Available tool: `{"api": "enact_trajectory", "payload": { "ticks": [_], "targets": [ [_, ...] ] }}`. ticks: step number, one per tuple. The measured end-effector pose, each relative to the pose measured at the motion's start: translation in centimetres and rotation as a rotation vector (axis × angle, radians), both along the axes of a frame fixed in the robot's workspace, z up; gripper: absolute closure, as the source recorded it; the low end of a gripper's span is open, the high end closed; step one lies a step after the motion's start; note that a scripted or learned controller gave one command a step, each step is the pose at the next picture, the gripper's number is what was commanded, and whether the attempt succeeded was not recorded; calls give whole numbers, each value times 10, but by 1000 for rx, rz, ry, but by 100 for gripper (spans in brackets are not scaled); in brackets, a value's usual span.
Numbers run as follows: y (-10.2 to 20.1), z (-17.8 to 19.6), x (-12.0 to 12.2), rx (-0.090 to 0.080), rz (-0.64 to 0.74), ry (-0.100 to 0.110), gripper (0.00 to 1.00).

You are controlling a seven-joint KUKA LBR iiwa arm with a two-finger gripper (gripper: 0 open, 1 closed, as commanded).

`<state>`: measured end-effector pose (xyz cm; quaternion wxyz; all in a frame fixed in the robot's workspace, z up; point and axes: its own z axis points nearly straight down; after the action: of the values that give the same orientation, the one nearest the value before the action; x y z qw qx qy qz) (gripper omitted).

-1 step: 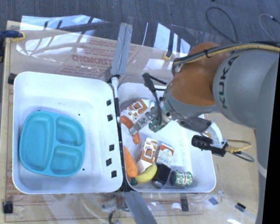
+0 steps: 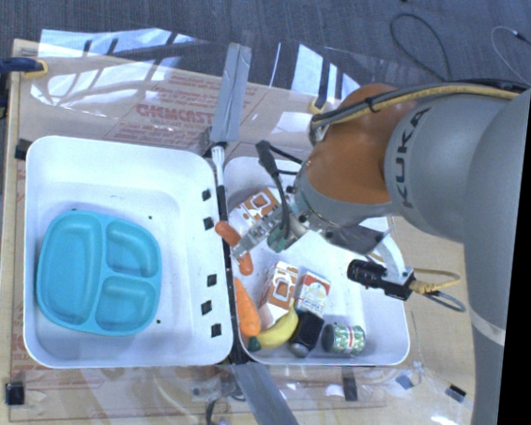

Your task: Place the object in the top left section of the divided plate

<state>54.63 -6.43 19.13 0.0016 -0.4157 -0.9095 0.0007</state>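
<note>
A teal divided plate (image 2: 99, 272) lies in the left white bin (image 2: 110, 167); it has one long section on its left and two smaller ones on its right. My gripper (image 2: 266, 230) hangs low over the upper left part of the right bin (image 2: 385, 347), beside the wall between the bins. Right by its tip lie two small orange pieces (image 2: 228, 233) (image 2: 244, 264) and a printed carton (image 2: 259, 204). The arm's orange band (image 2: 347, 159) and grey body hide the back of that bin.
The right bin's front holds a carrot (image 2: 247, 311), a banana (image 2: 278, 331), two small printed boxes (image 2: 297, 288), a dark object (image 2: 306, 334) and a green can (image 2: 345, 339). A black connector with cable (image 2: 381, 278) juts out on the right. A metal bar (image 2: 229, 95) stands behind the bins.
</note>
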Motion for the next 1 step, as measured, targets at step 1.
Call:
{"api": "enact_trajectory", "payload": {
  "ticks": [1],
  "targets": [
    [75, -1, -10, 0, 147, 1, 100]
  ]
}}
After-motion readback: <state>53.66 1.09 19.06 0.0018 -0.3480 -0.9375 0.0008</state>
